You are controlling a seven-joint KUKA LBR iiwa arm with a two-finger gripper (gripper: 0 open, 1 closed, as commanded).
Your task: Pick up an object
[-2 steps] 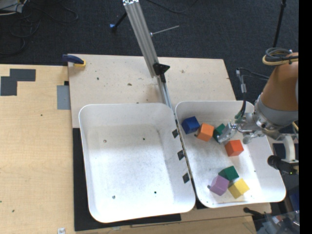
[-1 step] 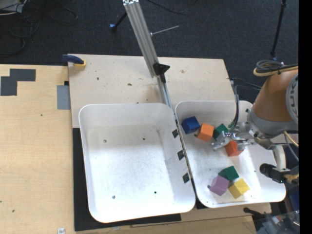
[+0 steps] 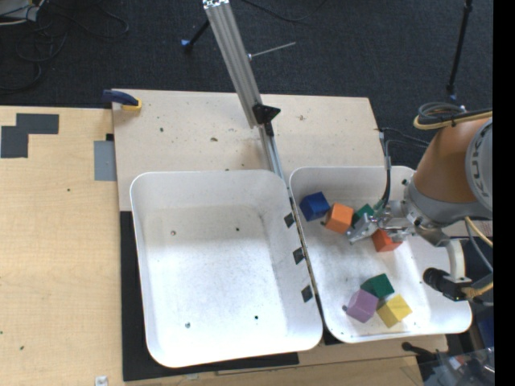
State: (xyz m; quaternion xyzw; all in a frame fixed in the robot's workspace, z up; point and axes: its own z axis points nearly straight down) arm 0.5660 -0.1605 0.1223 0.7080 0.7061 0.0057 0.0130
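One arm (image 3: 459, 171) reaches low over bin (image 3: 418, 316).

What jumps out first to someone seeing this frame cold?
Probably the bright blocks in the right bin: a blue block and an orange block near its far side, then a green block, purple block and yellow block clustered near its front. Next, the gripper reaching in from the right, low among the far blocks beside a red block.

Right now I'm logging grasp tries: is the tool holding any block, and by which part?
Cannot be told. The tool sits low in the right bin among the orange block, a red block and a green one; no block shows clearly between its fingers.
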